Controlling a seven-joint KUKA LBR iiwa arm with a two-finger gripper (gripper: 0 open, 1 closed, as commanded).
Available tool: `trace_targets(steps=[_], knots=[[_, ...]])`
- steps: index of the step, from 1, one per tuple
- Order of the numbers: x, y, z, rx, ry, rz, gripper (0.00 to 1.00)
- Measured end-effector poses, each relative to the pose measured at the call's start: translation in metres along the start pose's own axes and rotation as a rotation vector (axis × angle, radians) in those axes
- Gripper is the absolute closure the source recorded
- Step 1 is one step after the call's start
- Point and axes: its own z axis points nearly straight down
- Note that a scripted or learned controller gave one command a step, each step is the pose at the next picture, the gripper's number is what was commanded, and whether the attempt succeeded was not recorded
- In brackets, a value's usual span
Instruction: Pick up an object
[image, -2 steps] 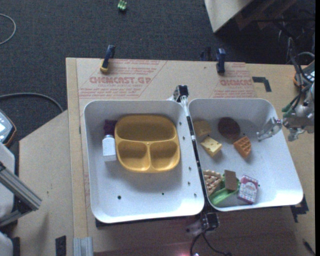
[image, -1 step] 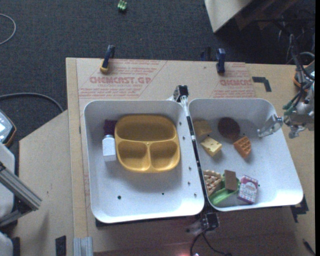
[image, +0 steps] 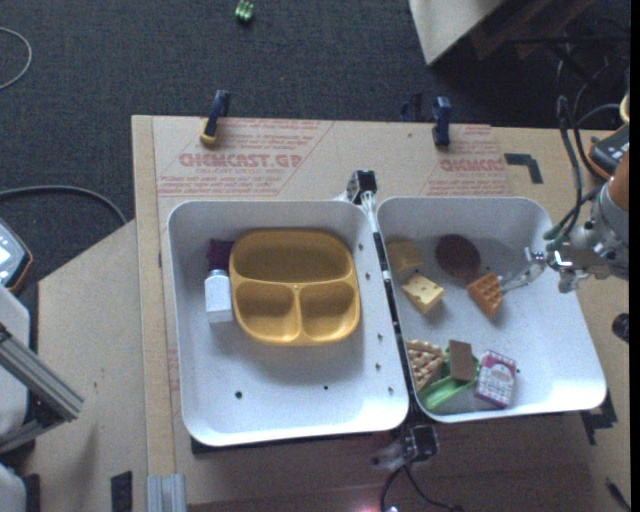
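From the fixed camera above the bench, two shallow white bins sit side by side on a brown board: the left bin (image: 190, 390) carries a yellow three-compartment plastic tray (image: 295, 285) with a small white bottle (image: 218, 296) touching its left edge, and the right bin (image: 570, 345) carries the loose pieces. Those are a dark brown round disc (image: 458, 255), a yellow toy cheese wedge with holes (image: 423, 293), an orange waffle-textured wedge (image: 486, 294), and, near the front wall, a green pod-shaped piece (image: 440, 393) beside a small pink-and-white carton (image: 495, 380). The grey arm comes in over the right rim, and its gripper (image: 540, 262) sits low above the bin floor, just right of the orange wedge; whether its jaws are spread or closed I cannot tell, and nothing is visibly between them. The orange wedge looks the likeliest target. To take it well, I would centre the tool over the wedge rather than beside it, turn the wrist so the jaws meet its flat sides, descend straight, and close before lifting, since an off-centre grip would likely push it toward the cheese.
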Motion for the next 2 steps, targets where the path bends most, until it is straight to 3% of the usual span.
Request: trace_targets(steps=[2], knots=[[0.005,-0.012,0.122,0.002,0.001,0.000,0.00]])
